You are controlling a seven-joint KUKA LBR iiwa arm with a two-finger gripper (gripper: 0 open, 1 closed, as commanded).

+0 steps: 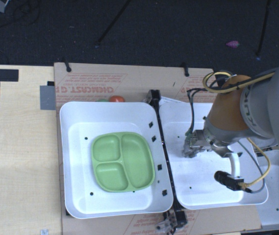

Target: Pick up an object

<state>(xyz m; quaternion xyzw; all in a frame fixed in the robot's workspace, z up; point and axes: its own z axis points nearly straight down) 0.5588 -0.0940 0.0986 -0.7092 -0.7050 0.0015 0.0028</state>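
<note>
**Arm low in the right bin, nothing yet held**

The green plate (123,161) lies flat in the left bin (75,131). Beyond it, the end effector (194,146) hangs low in the right bin (203,195); its grip cannot be told. Judged: still reaching; next, cross to the plate.

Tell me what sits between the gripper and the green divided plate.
In the camera view, the black divider where the two bins meet lies between the gripper and the green plate; otherwise bare white bin floor.
</note>
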